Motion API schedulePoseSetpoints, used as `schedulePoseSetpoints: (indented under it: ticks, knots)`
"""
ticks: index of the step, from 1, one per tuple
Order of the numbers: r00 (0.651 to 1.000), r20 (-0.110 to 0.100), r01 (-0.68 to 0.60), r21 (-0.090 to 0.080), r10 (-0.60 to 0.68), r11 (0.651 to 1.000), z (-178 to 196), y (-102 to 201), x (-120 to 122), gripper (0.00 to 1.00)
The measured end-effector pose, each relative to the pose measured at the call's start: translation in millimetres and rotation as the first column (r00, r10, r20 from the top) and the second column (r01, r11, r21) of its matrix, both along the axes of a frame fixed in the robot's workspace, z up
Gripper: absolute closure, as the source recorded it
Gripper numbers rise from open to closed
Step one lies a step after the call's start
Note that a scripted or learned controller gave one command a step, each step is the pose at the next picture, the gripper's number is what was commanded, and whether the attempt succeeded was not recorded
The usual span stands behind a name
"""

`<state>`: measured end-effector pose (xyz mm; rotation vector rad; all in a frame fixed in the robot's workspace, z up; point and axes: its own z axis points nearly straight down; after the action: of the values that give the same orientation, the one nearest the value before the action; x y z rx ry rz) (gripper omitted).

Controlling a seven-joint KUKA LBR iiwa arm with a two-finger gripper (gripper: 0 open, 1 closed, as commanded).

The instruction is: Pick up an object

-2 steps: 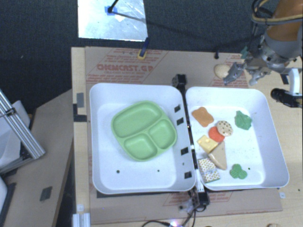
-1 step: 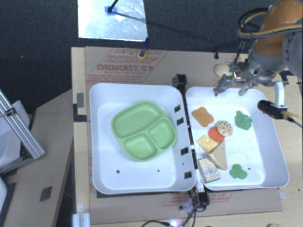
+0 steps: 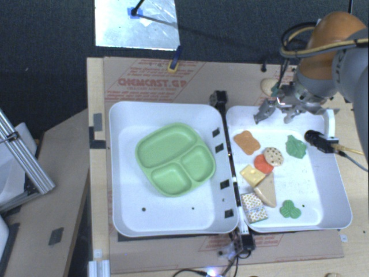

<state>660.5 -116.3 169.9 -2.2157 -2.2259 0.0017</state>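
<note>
Gripper: we see the gripper [image 3: 277, 115] over the far rim of one white bin [image 3: 331, 180], its two fingers spread apart with nothing between them.
Orange slice: the piece closest to the gripper, an orange slice [image 3: 247, 142] lies just in front of it on the bin floor. It is flat, with rounded corners and a matte, toast-like face.
Leafy green piece: the leafy green piece [image 3: 296, 147] also lies in front of the gripper, on the arm's side, well apart from the orange slice. It is crinkled, with a ragged outline.
Cookie: the speckled cookie [image 3: 273, 156] sits further in front of the gripper. It is round and pale, dotted with dark flecks, and overlaps a red disc [image 3: 263, 164] with a smooth face.
Yellow block: the yellow block [image 3: 252, 175] lies beyond the red disc from the gripper, touching it. It is square-edged and cheese-like.
Beige wedge: the beige wedge [image 3: 267, 195] is long and tapered, and lies against the yellow block.
Checkered square: the checkered square [image 3: 253, 207] is flat with a fine patterned face. It lies near the bin's front corner, far from the gripper.
Green floret: the green floret [image 3: 290, 210] is small and lumpy, and lies beside the front rim.
Green plate: the green plate [image 3: 174, 158] lies in the other bin [image 3: 124, 172], well apart from the gripper. It is smooth plastic, tilted, and divided into three compartments.
</note>
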Motion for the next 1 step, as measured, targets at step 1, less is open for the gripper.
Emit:
schedulePoseSetpoints:
  ticks: [1]
  knots:
    - [1.000,0.000,0.002,0.000,-0.002,1.000,-42.3,1.7,-3.8,0.00]
